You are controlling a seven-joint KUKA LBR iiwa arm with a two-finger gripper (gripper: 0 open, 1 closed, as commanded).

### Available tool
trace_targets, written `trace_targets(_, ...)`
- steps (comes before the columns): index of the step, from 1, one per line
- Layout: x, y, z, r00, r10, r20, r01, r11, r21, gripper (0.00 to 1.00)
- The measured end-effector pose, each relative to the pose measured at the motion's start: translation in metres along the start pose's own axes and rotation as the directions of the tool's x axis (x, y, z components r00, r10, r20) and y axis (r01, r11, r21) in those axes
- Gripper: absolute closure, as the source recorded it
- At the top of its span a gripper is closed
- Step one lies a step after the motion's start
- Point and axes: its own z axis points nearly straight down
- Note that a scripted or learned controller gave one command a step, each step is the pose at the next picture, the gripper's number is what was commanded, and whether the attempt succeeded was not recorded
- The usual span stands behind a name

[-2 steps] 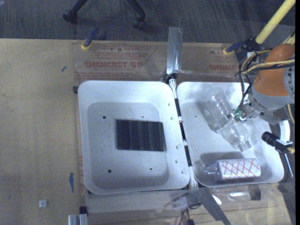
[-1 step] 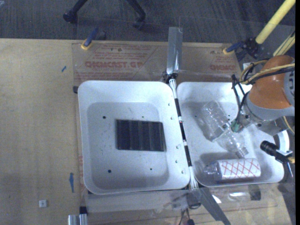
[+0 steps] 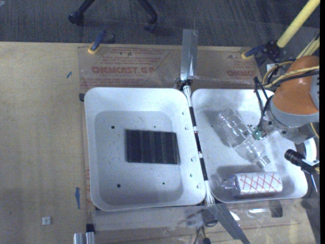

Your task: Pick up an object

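Observation:
The right bin (image 3: 213, 103) holds a clear plastic bottle (image 3: 231, 127) lying near its middle, with a second clear piece (image 3: 255, 153) just below and right of it. A bottle with a red-and-white crosshatch label (image 3: 255, 183) lies on its side along the bin's front wall. My gripper (image 3: 260, 132) hangs over the right bin, right beside the clear bottle's right end, under the arm's orange band (image 3: 297, 93). A small green spot shows at its tip. A black ridged rectangular pad (image 3: 152, 146) lies flat in the middle of the left bin (image 3: 101, 105).
A metal divider post (image 3: 189, 55) stands behind the seam between the bins. Cables (image 3: 269, 78) loop beside the arm at the right. A yellow pole (image 3: 302, 15) and blue clamps (image 3: 96, 43) sit at the bench's back edge.

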Motion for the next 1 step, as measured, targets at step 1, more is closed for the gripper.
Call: trace_targets(1, 0.0331, 0.0019, 0.0025, 0.991, 0.136, 0.012, -0.135, 0.991, -0.012, 1.00)
